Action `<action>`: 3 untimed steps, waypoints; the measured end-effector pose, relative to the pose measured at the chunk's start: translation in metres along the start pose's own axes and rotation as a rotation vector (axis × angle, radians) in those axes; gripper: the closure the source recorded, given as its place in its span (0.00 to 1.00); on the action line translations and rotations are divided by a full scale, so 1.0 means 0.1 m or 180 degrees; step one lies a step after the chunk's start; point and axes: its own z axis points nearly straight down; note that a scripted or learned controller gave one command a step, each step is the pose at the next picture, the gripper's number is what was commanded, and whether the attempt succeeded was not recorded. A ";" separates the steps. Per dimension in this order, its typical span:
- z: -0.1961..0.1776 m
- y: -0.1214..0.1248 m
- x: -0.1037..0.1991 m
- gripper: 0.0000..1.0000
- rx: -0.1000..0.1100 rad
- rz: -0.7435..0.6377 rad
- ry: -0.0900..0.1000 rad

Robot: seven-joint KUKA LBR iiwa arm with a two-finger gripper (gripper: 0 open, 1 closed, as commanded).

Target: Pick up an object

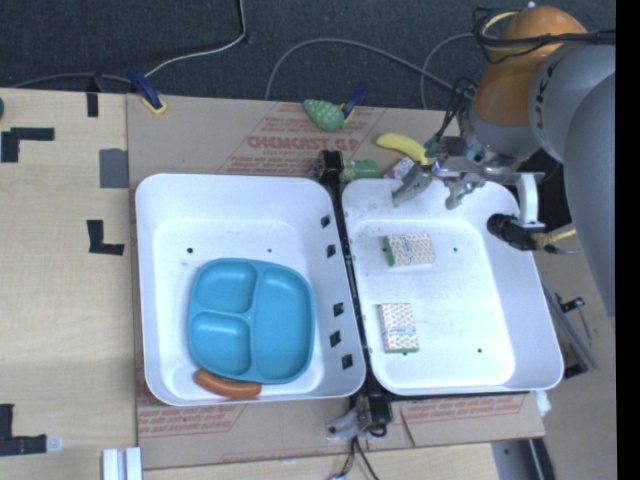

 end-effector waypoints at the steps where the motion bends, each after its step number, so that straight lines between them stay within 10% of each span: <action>1: 0.66 -0.45 0.09 0.00 0.0009 0.0001 0.0000; 2: 0.93 -0.44 0.13 0.00 -0.0046 0.0011 -0.0032; 3: 0.82 -0.42 0.15 1.00 -0.0066 0.0007 -0.0023</action>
